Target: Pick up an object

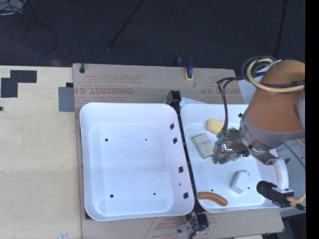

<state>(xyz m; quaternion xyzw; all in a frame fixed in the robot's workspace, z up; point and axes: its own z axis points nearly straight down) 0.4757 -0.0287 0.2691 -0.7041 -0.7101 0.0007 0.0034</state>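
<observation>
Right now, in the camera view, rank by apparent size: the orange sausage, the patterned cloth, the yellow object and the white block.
1. patterned cloth
2. orange sausage, longest but thin
3. white block
4. yellow object, partly hidden by a cable, so its place against the block is unsure
</observation>
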